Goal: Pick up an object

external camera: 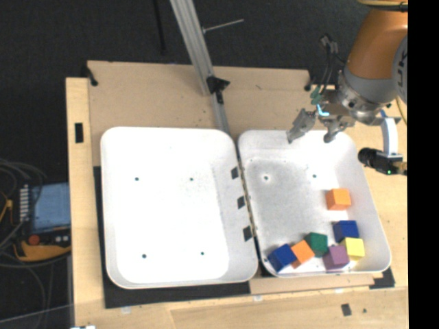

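My gripper [315,131] hangs over the far edge of the right bin [288,184], its two fingers spread open with nothing between them. Several small blocks lie in that bin's near right part. An orange block [338,198] sits alone by the right wall. Along the near wall lie a blue block [282,256], a second orange block [302,251], a green block [317,242], a purple block [336,256], a yellow block [354,247] and a dark blue block [346,229]. All the blocks are well below the gripper in the view.
The left bin [168,204] lies beside the right one, joined by black clips [241,201]. A slanted metal pole [195,43] rises behind the bins. Cables and a blue box [48,208] sit off the bench at left.
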